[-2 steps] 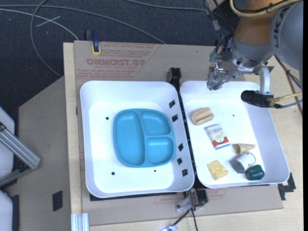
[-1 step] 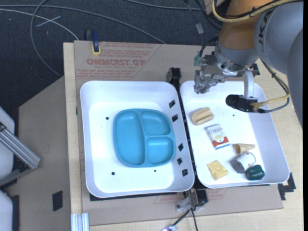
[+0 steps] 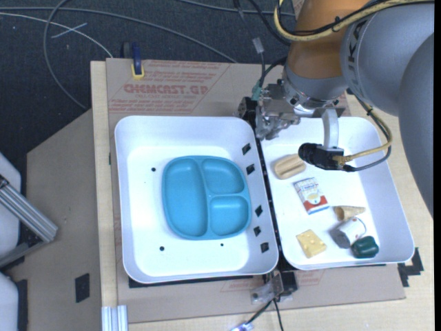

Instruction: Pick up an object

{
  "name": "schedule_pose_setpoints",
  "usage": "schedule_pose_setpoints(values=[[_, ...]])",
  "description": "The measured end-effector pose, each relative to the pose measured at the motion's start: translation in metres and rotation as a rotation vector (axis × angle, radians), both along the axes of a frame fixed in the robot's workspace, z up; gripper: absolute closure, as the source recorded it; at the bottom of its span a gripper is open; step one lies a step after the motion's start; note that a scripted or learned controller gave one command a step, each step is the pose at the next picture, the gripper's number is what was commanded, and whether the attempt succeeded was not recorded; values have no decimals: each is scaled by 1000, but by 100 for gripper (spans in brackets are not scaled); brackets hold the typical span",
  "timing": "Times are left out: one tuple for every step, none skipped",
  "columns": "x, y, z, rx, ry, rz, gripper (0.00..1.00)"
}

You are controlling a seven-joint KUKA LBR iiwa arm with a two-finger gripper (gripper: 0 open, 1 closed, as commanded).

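The gripper is hanging over the far left corner of the right bin, close to the ridge where the two bins are meeting. Its metal parts are blurring together from this height, so it cannot be told whether it is apart or closed, and nothing is showing as clamped in it. Above it the wrist is pointing steeply down, the orange band is sitting directly over it, and the grey arm is running off toward the upper right.

The candidates for picking are all lying in the right bin, apart from the gripper. A tan bread roll is lying nearest, just below it. A small carton with a red and white label is sitting further toward the near side, its print too small to read. A pale wedge, a grey lump and a dark green piece are clustering near the right front corner, and a yellow cheese block is resting by the front rim.

The left bin is holding a blue divided plate. Behind it, a cardboard sheet is showing red lettering reading "CHEMCAST GP".
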State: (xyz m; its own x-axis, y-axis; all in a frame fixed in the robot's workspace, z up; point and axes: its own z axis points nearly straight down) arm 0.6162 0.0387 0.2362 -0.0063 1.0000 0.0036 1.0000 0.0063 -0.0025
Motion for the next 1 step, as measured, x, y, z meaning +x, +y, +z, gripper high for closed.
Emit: schedule_pose_setpoints(values=[[-20, 50, 5, 0, 1, 0, 100]])
